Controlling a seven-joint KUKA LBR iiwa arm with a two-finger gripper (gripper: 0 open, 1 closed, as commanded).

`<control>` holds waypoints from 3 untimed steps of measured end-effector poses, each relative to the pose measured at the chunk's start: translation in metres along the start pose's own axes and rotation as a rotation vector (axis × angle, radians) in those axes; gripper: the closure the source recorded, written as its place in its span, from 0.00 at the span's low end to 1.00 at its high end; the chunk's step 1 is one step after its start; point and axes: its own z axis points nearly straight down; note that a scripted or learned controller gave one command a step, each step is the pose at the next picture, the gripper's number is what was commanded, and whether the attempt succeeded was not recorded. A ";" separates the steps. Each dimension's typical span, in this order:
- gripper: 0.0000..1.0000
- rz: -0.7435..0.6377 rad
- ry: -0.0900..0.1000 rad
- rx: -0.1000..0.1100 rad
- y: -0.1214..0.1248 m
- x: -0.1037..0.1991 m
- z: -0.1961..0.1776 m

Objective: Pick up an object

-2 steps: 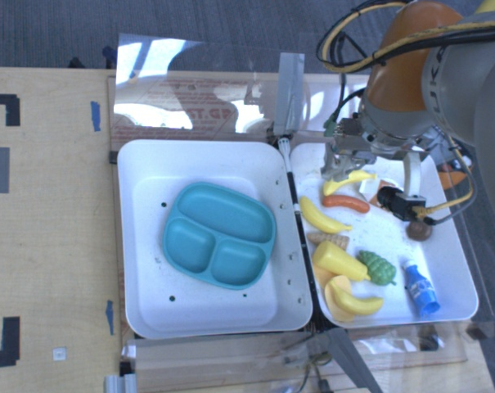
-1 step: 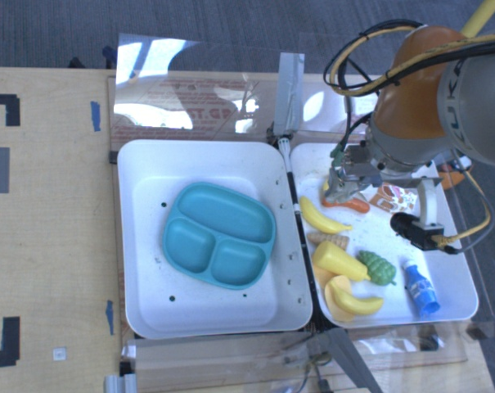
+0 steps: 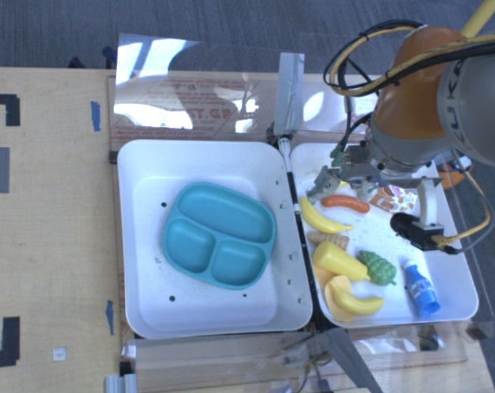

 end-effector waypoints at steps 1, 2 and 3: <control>0.00 -0.131 0.000 0.002 0.003 0.055 0.028; 0.00 -0.188 0.001 -0.003 -0.025 0.093 -0.007; 0.00 -0.165 -0.001 0.003 -0.029 0.080 0.029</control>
